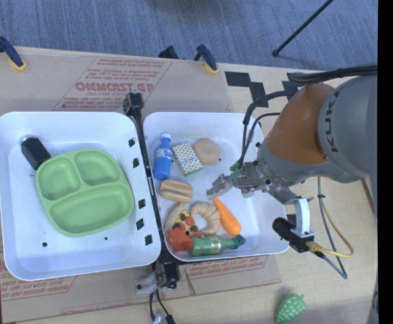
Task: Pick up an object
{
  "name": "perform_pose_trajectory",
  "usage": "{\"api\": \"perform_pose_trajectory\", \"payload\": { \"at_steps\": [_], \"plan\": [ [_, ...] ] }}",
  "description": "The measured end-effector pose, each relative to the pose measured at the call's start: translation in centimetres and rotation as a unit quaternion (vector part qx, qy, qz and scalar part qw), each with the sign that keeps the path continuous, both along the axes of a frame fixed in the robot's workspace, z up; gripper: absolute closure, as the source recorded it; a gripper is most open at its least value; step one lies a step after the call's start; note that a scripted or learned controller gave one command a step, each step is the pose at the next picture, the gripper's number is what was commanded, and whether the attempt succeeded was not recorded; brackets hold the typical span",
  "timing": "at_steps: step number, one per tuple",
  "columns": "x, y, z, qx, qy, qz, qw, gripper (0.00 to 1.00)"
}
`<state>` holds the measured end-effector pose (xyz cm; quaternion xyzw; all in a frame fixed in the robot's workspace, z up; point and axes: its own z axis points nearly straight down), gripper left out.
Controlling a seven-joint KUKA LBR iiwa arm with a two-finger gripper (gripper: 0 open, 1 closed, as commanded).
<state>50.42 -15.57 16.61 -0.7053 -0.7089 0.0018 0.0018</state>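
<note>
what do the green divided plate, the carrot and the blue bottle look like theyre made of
Green divided plate: likely moulded plastic, matte, one even colour with soft rounded ridges between compartments.
Carrot: probably toy plastic, smooth and uniformly orange with a slight sheen; rubber is possible.
Blue bottle: seems to be plastic, glossy blue body with a white cap; too small to tell more.
</note>
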Motion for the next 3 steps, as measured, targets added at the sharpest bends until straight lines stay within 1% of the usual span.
{"api": "perform_pose_trajectory", "payload": {
  "at_steps": [1, 2, 3],
  "plan": [
    [-1.8, -1.9, -7.5, 0.0007, 0.000, 0.001, 1.0000, 0.00],
    [-1.7, -1.9, -6.5, 0.0009, 0.000, 0.003, 1.0000, 1.00],
    [0.6, -0.2, 3.2, 0.0003, -0.002, 0.001, 1.0000, 1.00]
  ]
}}
